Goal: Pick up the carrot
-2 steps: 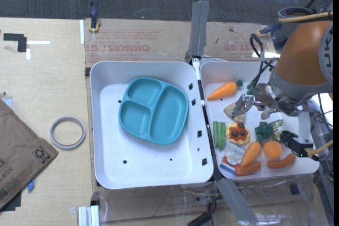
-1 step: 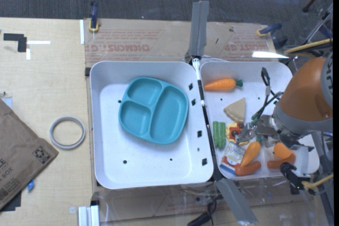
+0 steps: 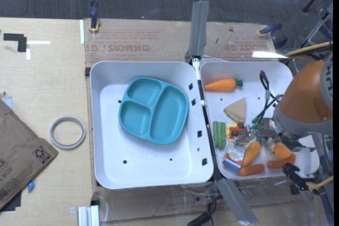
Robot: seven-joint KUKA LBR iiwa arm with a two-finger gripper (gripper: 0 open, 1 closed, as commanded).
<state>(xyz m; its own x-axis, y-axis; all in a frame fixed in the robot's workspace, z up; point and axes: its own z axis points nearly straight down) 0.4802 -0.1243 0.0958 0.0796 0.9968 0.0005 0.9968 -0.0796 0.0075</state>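
A whole carrot (image 3: 220, 84) with a green stem lies near the far left corner of the right bin (image 3: 275, 67). A second orange carrot-like piece (image 3: 250, 152) lies tilted in the bin's near half. My gripper (image 3: 243, 135) is low in the right bin, just above and left of that second piece's upper end, among a cluster of toy food. The grey arm with its orange band (image 3: 310, 95) covers the bin's right side.
Around the gripper lie a green vegetable (image 3: 219, 134), a tan wedge (image 3: 237, 110), a small packet (image 3: 233, 159), a red sausage (image 3: 251, 169) and an orange lump (image 3: 282, 151). The left bin (image 3: 106, 156) holds a teal divided plate (image 3: 154, 110). A tape ring (image 3: 67, 132) sits on the bench.
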